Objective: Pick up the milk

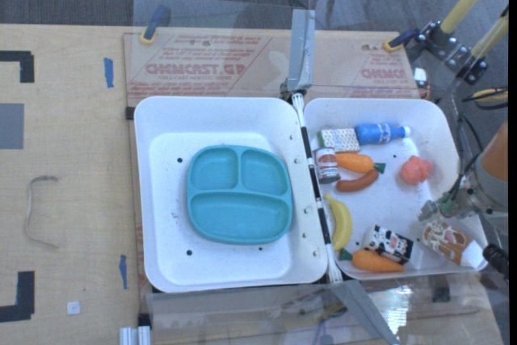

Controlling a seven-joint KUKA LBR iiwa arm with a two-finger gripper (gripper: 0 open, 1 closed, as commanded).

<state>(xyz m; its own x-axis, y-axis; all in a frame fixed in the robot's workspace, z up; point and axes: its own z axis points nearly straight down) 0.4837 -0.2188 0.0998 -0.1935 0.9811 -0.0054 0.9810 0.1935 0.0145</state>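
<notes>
Your open floor in the right bin (440, 121) lies mid-bin, between the sausage (357, 182) and the milk carton (388, 244). The milk is hemmed in: a carrot (376, 261) touches its near side, the banana (342, 222) lies just left, a bottle (451, 244) just right. The gripper (440, 208) hangs over the right wall, near that bottle.

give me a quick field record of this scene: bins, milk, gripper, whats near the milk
left bin: holds a teal divided plate
right bin: holds toy foods
milk: small cow-print carton, lying tilted near the front edge of the right bin
beside milk: carrot in front, banana to its left, brown-label bottle to its right
gripper: over the right bin's right side, apart from the milk
task status: milk not picked up
</notes>
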